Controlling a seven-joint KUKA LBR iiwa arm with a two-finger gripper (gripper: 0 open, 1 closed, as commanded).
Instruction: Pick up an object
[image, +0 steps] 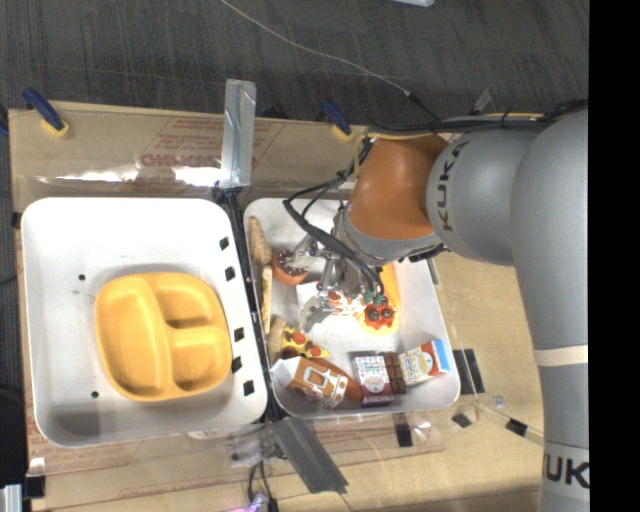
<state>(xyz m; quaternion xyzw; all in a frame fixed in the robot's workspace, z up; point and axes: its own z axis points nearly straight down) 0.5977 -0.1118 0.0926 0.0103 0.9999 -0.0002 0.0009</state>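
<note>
My gripper (325, 288) hangs low inside the right bin (440, 330), under the orange wrist band, over the bin's middle. A small brown round object (290, 263) lies just left of it. A red berry cluster (378, 316) on an orange piece (388, 285) lies just to its right. Nothing can be seen held in the gripper. The wrist hides the back middle of the bin.
A long tan stick (262, 275) lies along the right bin's left wall. Near its front edge are a yellow-red wedge (297, 346), a brown box (320, 381), a small dark packet (375, 373) and a white-red carton (425, 362). The left bin (60, 230) holds a yellow divided tray (160, 332).
</note>
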